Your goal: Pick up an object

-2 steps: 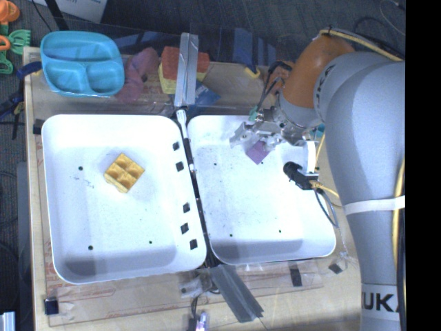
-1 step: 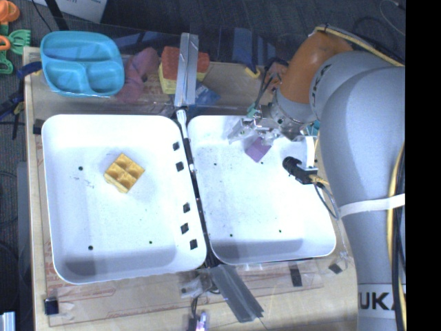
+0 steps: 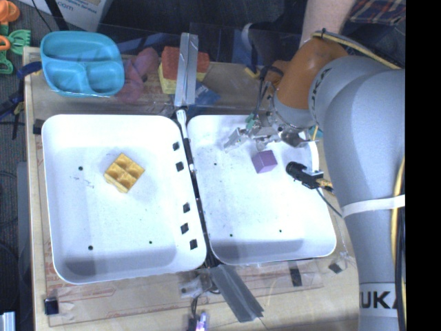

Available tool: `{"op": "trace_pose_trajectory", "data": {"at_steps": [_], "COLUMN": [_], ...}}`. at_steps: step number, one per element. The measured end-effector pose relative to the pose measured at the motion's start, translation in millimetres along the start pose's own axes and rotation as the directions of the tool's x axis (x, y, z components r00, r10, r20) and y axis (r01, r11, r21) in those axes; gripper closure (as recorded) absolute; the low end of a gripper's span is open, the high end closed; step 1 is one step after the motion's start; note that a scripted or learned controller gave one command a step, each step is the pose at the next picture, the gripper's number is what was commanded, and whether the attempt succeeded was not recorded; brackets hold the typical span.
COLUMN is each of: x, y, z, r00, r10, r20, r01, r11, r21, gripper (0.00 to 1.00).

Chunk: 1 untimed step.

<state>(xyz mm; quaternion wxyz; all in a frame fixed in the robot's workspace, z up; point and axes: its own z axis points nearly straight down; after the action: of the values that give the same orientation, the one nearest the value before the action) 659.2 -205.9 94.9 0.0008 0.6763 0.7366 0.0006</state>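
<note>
Purple block [image 3: 264, 161] just below claw [image 3: 256, 137]

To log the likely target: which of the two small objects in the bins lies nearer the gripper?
The purple block in the right bin, just below the gripper. The yellow waffle-like piece lies far off in the left bin.

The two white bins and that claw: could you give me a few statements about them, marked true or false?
1. A yellow waffle-shaped block lies in the left white bin. True.
2. A small purple cube lies in the right white bin. True.
3. The purple cube sits in the left bin. False: it is in the right bin.
4. The claw hangs over the left bin. False: it is over the right bin's far side, by the cube.
</note>
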Motion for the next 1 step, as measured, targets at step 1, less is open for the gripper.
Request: {"op": "trace_pose_trajectory", "data": {"at_steps": [1], "x": [0.3], "y": [-34.9], "z": [4.1], "r00": [0.999], "r10": [-0.043], "r20": [-0.002], "r01": [0.043], "r11": [0.999], "r21": [0.005], "gripper": [0.00]}}
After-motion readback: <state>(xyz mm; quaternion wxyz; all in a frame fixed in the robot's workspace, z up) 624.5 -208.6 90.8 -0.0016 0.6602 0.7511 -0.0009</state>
